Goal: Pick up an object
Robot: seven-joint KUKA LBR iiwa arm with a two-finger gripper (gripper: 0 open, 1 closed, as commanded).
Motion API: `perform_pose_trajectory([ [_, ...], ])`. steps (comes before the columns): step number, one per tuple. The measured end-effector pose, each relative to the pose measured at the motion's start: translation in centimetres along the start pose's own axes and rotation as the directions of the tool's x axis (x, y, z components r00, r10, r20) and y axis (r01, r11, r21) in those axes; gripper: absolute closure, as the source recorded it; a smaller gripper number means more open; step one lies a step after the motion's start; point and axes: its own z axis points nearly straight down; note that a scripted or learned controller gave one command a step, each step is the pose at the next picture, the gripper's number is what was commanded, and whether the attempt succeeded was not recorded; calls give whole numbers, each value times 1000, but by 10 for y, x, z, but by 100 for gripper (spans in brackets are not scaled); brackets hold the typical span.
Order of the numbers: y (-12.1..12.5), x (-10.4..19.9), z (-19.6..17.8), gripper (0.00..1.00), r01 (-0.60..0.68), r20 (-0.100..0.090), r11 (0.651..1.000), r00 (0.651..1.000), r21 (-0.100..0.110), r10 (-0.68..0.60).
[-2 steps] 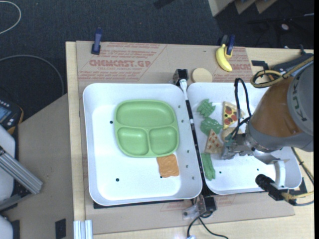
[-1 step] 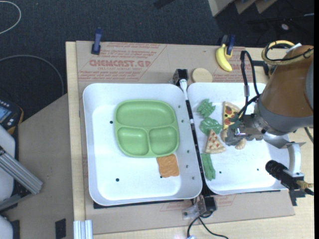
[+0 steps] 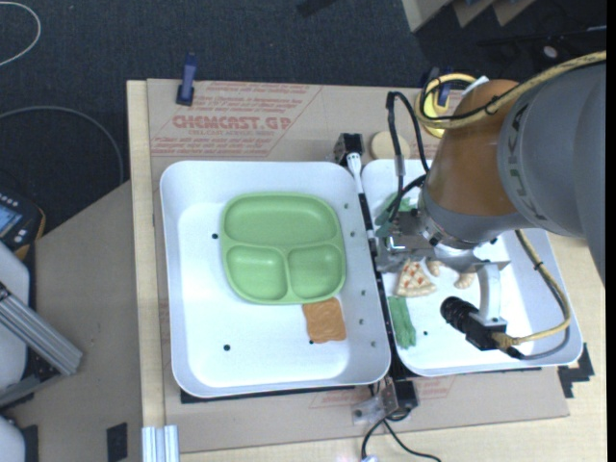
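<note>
Two shallow white bins are seen side by side on the tabletop [image 3: 144,258]; the left bin [image 3: 188,287] carries a green divided plate [image 3: 284,248], lying flat near its middle, and an orange-brown toast-like piece [image 3: 326,320] just below the plate's lower right corner, near the bin's right wall. The right bin [image 3: 539,345] is largely covered by the grey arm [image 3: 558,152] with its orange band [image 3: 472,162], which is reached in from the right and is held over that bin's upper left part. The tool [image 3: 416,246] is located beneath the wrist, above the bin's left side; its state cannot be told, since it is hidden by the wrist. A pizza-slice toy [image 3: 414,277] is seen just below the tool, lying on the bin floor; a green strip-like item [image 3: 402,323] lies below it along the left wall; a small pale piece [image 3: 466,279] is seen to the right.
</note>
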Motion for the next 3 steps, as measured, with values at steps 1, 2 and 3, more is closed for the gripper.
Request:
perform_pose_trajectory([
  [1,17,1,-163,100,-5,1,1000,1000,-21,5],
  [2,55,7,-62,100,-8,3,1000,1000,8,8],
  [3,6,22,-112,100,-6,1,1000,1000,2,6],
])
